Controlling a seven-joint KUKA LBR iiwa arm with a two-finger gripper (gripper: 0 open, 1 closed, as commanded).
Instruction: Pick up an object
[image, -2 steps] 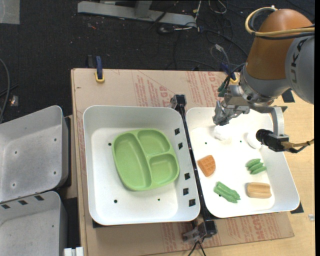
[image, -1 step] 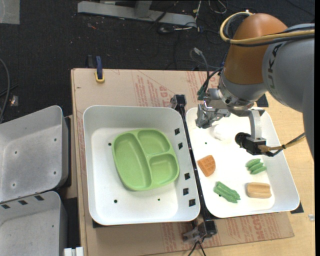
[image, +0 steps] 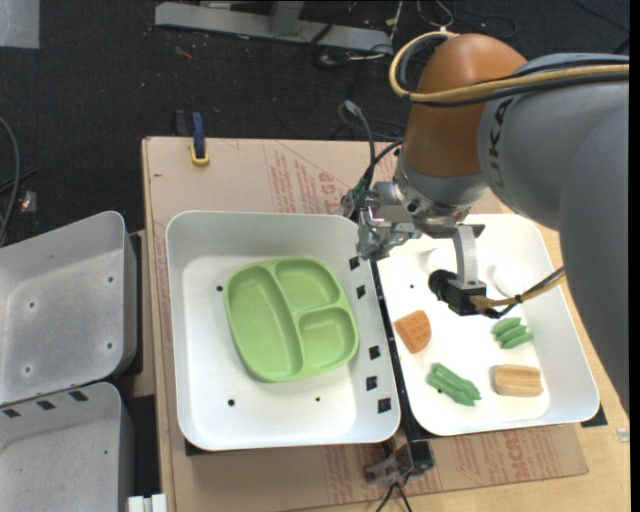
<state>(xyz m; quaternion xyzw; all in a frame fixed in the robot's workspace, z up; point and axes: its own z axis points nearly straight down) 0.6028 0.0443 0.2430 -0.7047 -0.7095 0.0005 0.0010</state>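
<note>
Two white bins side by side: left bin (image: 190, 330), right bin (image: 460, 345). Grey arm (image: 540, 130) reaches in from the right. Green divided plate (image: 290, 318) lies flat in the left bin. Gripper (image: 375, 238) sits over the rims where the bins meet, top end; can't tell if it's parted, closed or gripping anything. Right bin holds a tan piece (image: 516, 380), an orange piece (image: 413, 331) and two green pieces, one near the front (image: 453, 383), one further right (image: 511, 332), all apart.

green plate (image: 290, 318): smooth plastic, slightly glossy | left bin (image: 200, 260), right bin (image: 565, 370): white plastic, matt (faint sheen at rims) | bench sheet (image: 260, 175): brown cardboard, matt
</note>
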